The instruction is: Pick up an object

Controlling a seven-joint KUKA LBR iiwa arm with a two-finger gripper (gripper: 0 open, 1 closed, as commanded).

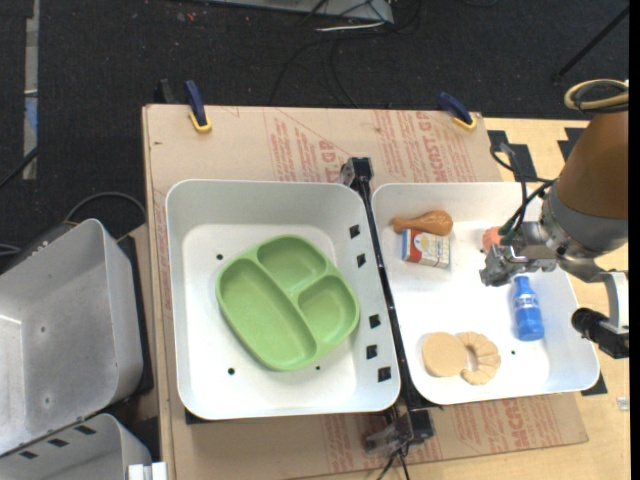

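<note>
Seemingly just above the blue bottle (527, 309) near the right bin's (560, 376) right edge, the gripper (500, 266) hovers; its grip state I cannot tell.

A: How is the scene lit?
B: Even overhead light is cast — the white bins (190, 268) are rendered bright, nearly washed out, while the floor (90, 38) is left dark.
A: And sharpness?
B: Soft shadows are seen under the green plate (288, 302); fine detail is slightly blurred throughout.
</note>
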